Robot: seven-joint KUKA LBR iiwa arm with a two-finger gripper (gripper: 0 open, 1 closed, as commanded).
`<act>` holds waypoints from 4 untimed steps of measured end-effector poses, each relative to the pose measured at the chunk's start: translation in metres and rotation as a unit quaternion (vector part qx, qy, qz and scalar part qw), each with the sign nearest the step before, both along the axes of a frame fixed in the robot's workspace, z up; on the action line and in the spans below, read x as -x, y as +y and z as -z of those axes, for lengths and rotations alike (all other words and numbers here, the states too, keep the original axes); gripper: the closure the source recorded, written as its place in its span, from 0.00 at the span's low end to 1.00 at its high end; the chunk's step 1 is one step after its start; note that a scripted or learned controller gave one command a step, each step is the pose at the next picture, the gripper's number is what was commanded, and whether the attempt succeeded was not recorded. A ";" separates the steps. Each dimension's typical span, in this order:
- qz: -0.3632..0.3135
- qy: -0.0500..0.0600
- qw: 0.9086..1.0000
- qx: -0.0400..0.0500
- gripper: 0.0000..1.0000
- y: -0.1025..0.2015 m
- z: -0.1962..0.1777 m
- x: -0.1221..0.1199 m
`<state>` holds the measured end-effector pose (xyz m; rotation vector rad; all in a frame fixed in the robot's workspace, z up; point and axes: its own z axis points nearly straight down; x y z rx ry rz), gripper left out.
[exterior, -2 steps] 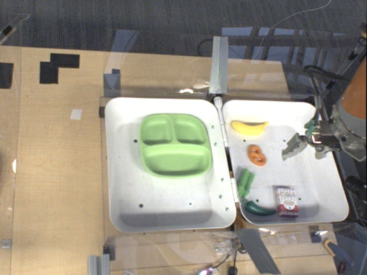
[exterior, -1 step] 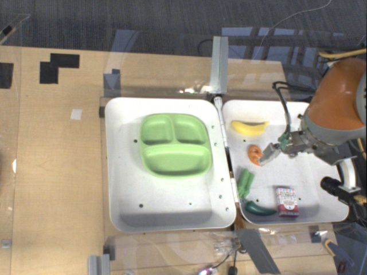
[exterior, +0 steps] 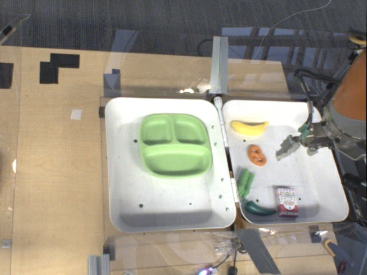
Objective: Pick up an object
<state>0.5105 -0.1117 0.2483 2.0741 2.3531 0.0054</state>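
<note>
The right white bin point(exterior: 316, 183) holds several small items. A yellow banana point(exterior: 249, 128) lies near its far left corner. Below it sits an orange ring-shaped piece point(exterior: 256, 155), then a light green pod point(exterior: 245, 182). A dark green vegetable point(exterior: 258, 208) lies at the front edge beside a red box point(exterior: 287, 201). My gripper point(exterior: 285, 149) hangs over the middle of this bin, to the right of the orange piece and apart from it. Nothing is visibly in its grasp.
The left white bin point(exterior: 123, 202) carries a green divided plate point(exterior: 174, 144). A metal post point(exterior: 219, 62) stands behind the divider between the bins. The arm's orange band point(exterior: 351, 93) and cables crowd the right bin's far right side.
</note>
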 end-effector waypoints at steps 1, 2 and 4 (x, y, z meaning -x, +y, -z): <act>-0.106 0.001 0.994 0.000 0.00 0.014 0.125 -0.038; -0.121 -0.004 0.993 0.001 0.00 -0.013 0.157 -0.069; -0.117 0.000 0.993 0.000 1.00 0.072 0.062 -0.088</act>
